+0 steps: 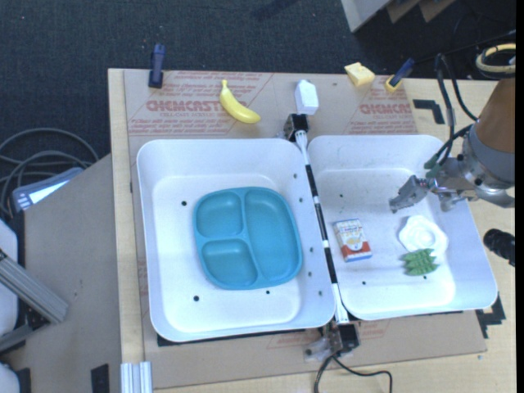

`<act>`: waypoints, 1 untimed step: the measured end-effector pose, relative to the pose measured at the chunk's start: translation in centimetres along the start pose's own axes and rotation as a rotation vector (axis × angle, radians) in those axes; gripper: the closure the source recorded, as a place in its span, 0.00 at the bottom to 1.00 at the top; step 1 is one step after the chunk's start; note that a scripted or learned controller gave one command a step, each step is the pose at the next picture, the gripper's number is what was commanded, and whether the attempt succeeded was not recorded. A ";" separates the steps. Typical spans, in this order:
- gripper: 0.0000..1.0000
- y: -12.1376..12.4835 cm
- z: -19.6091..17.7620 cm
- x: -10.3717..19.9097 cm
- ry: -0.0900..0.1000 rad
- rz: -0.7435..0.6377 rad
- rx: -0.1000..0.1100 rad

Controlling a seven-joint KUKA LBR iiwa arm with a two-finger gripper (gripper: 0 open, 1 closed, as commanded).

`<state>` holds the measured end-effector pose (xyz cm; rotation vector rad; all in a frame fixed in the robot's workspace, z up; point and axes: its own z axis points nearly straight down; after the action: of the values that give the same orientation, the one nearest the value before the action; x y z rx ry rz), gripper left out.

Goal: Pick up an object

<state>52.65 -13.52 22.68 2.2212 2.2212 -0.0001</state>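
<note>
Over the right bin [385, 293], the KUKA arm's gripper [409, 193] hangs above bare white floor with nothing between its jaws, which stand parted; the pick has, by all appearances, yet to be made. Three candidates lie in that bin, all toward its near half: a small red-and-white carton [353, 240] close to the divider [315, 211] between the bins, a white lid-like piece [422, 234] below the gripper and nearer the bin's front, and a green toy vegetable [421, 262] touching or just beside the white piece on its near side. The white piece looks the closest target, so what remains is the descent, the closing and the lift.

The left bin [164, 187] carries a blue compartment plate [247, 237], well apart from the gripper across the divider. Beyond the bins, on the table [131, 121], rest a toy banana [237, 106], a white block [306, 97], a yellow wedge [359, 74] and two blue clips [155, 65]. None of these crowds the gripper's path; the green vegetable's closeness to the white piece is the likeliest nuisance.
</note>
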 end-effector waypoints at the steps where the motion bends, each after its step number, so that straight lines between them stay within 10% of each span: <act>1: 0.00 -1.2 7.2 -5.5 0.000 0.001 0.002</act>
<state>51.42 -19.05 15.52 2.2237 2.2208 -0.0020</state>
